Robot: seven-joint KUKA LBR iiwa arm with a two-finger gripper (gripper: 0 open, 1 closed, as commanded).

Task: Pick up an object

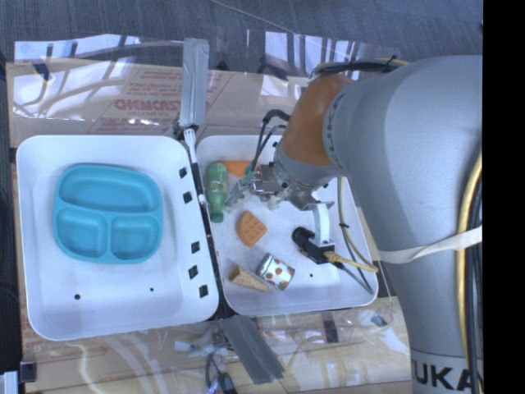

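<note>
Several objects lie in the right bin (361, 281); the hand (256, 180), grip state unclear, hangs just beside the green bottle (216, 190).

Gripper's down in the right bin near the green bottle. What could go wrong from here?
1. The gripper sits among the green bottle, an orange piece and the waffle; it may nudge them instead of grasping.
2. The bottle lies against the bin wall, leaving little finger room.

"KUKA" on arm base (447, 376); cardboard (131, 105) print illegible.
</note>
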